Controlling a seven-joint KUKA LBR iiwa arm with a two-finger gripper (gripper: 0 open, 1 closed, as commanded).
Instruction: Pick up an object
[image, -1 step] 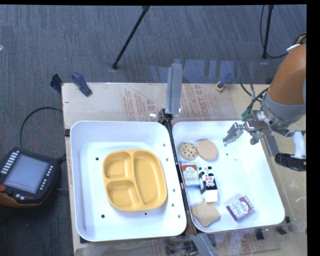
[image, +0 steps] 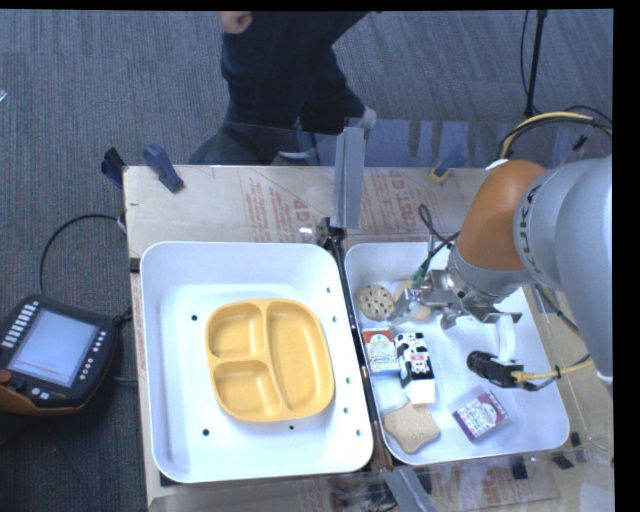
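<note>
The right bin (image: 530, 400) holds a round cookie (image: 376, 299), a small red and blue carton (image: 381, 352), a black and white cow-print carton (image: 414, 366), a slice of toast (image: 411, 427) and a maroon packet (image: 479, 415). My gripper (image: 428, 300) hangs low over the far part of this bin, just right of the cookie and above the cartons. A pale object (image: 412, 306) lies right under it. I cannot make out how the fingers stand.
The left bin (image: 170, 290) carries a yellow divided plate (image: 269, 358). A grey upright post (image: 349, 185) stands behind the seam between the bins. A teach pendant (image: 50, 350) lies on the floor at left. A person (image: 285, 70) stands behind the bench.
</note>
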